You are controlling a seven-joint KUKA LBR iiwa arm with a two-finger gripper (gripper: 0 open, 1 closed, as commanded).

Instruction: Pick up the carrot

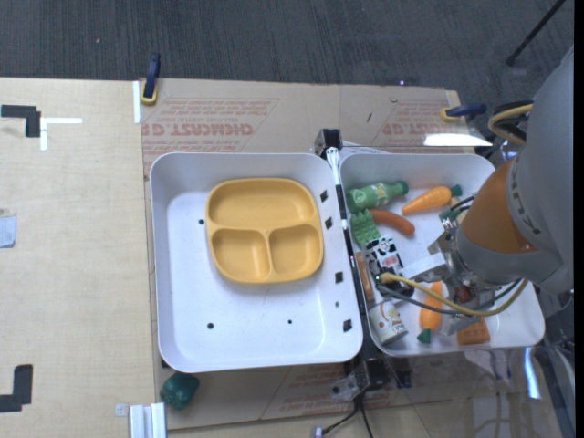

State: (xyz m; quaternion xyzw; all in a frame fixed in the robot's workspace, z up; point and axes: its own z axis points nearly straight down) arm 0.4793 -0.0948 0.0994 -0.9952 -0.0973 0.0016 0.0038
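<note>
Low over the near half of the right bin (511, 331) hangs the gripper (453, 292), under the grey wrist and the orange band of the arm (511, 217), which comes in from the right edge of the tabletop (73, 245). Cables and the wrist body cover its working end, so I cannot tell how far it is open or whether it has hold of anything.

From the single camera view, the carrot (427, 200) lies near the far wall of the right bin, tilted, with its leafy end pointing toward the far right corner. It is apart from the gripper, on the far side of it, and nothing touches it from above. Just beside the carrot toward the divider lies a green bottle (375, 194), and just nearer than both lies a reddish sausage-shaped piece (393, 222). Along the divider edge of the right bin sit a few printed packets (383, 254) and a small can (390, 322). Close under the gripper are small orange pieces (432, 313), one at the near edge (473, 334); what they are is too small to tell.

The left bin (182, 272) holds a yellow divided plate (265, 229) toward its far side. A dark green object (180, 389) rests on the tabletop just outside the left bin's near left corner.
</note>
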